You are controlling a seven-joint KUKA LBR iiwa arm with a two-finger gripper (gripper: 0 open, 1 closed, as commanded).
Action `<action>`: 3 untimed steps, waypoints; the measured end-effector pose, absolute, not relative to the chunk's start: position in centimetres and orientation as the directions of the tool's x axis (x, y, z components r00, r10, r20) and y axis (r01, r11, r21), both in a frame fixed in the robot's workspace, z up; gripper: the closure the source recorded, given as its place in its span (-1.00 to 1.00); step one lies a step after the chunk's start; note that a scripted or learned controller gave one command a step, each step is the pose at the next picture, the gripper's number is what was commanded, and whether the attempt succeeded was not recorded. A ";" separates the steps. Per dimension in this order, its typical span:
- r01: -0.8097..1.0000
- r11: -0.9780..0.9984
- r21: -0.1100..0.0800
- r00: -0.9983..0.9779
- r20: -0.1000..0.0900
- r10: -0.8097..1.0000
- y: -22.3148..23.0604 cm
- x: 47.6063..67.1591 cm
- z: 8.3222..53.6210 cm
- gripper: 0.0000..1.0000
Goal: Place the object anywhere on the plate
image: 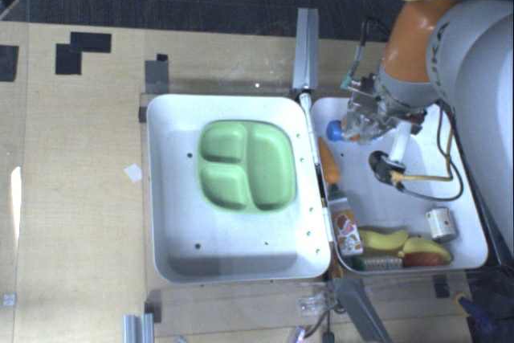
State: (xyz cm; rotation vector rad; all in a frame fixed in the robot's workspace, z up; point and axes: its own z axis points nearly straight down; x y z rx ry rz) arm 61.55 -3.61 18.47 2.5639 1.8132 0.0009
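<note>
Green plate [246,165]: lodged in left bin [165,197]. Gripper [359,127]: poised over right bin [470,249] at 12 o'clock; finger state cannot be told. Banana [384,238]: lodged at 6 o'clock.

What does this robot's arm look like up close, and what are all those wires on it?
The arm is bulky, rounded grey with an orange band above the wrist. Its small metallic hand sits below. Thin black cables loop off it, one with a yellow strand.

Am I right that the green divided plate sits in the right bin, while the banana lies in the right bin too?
Not quite: the camera view shows the green divided plate in the left bin. The banana does lie in the right bin.
</note>
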 end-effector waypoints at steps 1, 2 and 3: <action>0.970 -0.244 0.003 0.244 0.002 0.970 3.8 62.5 18.5 1.00; 0.963 -0.269 0.004 0.269 0.001 0.963 6.0 66.4 18.6 1.00; 0.977 -0.215 0.003 0.215 0.002 0.977 12.0 62.4 15.5 1.00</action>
